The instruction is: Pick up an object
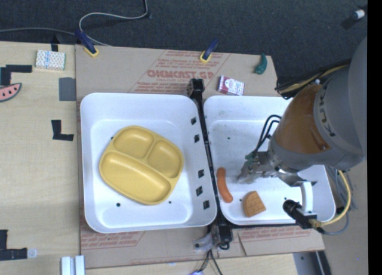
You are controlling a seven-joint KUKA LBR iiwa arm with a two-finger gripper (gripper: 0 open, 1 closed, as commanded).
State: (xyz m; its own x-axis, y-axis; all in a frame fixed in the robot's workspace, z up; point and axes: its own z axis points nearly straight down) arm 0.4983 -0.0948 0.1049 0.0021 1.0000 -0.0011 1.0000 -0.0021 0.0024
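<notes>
In the right bin (239, 119), an orange sausage (224, 185) and a tan bread piece (253, 203) are being hovered over by the gripper (249, 170), its state untellable, and the sausage, judged light, soft and slippery, is best being pinched mid-length.

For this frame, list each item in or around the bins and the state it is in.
Yellow divided tray: lying flat in left bin.
Orange sausage: lying loose in right bin.
Tan bread piece: lying loose, right bin.
Gripper: low over right bin, beside sausage.
</notes>
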